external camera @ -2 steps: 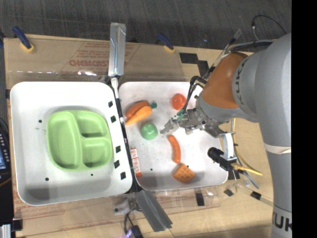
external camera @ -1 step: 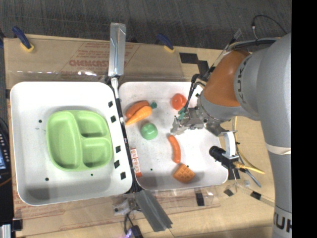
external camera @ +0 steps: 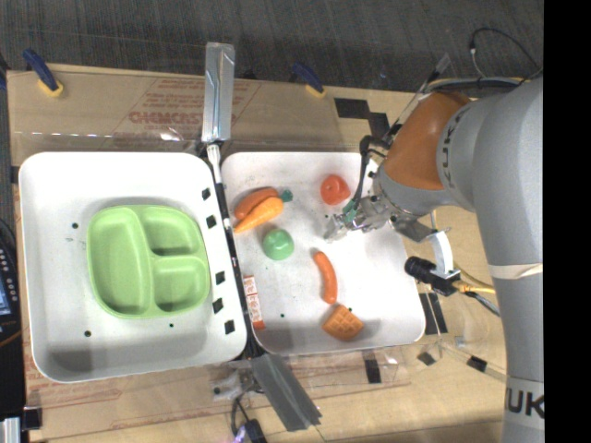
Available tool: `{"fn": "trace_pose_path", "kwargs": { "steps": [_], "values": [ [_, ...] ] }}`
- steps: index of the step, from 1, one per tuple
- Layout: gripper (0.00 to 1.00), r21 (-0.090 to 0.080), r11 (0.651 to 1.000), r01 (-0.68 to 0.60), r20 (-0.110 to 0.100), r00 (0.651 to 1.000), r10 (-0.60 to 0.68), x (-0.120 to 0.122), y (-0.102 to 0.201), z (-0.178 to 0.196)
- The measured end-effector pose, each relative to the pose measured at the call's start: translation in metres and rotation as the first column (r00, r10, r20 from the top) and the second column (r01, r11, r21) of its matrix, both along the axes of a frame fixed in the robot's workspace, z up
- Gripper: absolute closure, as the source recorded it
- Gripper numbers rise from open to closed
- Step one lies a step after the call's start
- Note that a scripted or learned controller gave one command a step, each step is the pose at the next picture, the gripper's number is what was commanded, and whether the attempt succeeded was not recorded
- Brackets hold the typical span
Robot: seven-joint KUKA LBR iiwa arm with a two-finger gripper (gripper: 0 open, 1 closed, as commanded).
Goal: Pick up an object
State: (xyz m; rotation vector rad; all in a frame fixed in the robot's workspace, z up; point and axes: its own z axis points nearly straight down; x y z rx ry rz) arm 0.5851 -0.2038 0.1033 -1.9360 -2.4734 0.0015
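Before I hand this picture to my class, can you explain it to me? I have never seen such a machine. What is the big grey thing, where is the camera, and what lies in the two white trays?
The camera is fixed above a bench and looks down at a slant. The big grey thing with the orange band is a robot arm reaching in from the right. At its tip is a pincer, low over the right bin; I cannot tell whether it is open or shut, and nothing shows between its fingers. That bin holds toy food: a carrot, a green ball, a red tomato, a sausage and an orange waffle-like piece. The left bin holds a green divided plate.
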Motion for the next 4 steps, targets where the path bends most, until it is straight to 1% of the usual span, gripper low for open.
{"fn": "trace_pose_path", "kwargs": {
  "steps": [1,2,3,4],
  "values": [
    [0.00,0.000,1.000,0.000,0.000,1.000,0.000,0.000,0.000,0.000],
    [0.00,0.002,0.999,0.041,-0.003,0.999,-0.041,-0.063,0.048,-0.012],
    [0.00,0.002,0.999,0.041,-0.002,0.999,-0.041,-0.063,0.048,-0.012],
    [1.00,0.001,0.999,0.036,-0.004,0.999,-0.036,-0.062,0.048,-0.002]
  ]
}}
